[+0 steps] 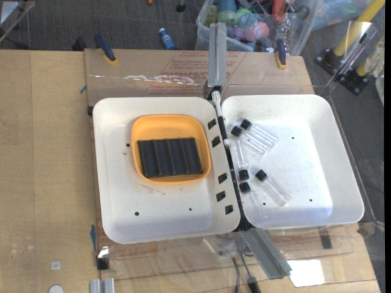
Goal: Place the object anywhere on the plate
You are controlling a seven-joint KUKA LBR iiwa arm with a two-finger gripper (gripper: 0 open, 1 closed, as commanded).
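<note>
a dark ribbed rectangular object already lies flat on the orange plate in the left bin, its long axis running left to right across the plate. clear tubes with black caps lie scattered in the right bin. the hand's state cannot be told. judged from this, the placing looks done.

wooden bench, dark floor
</note>
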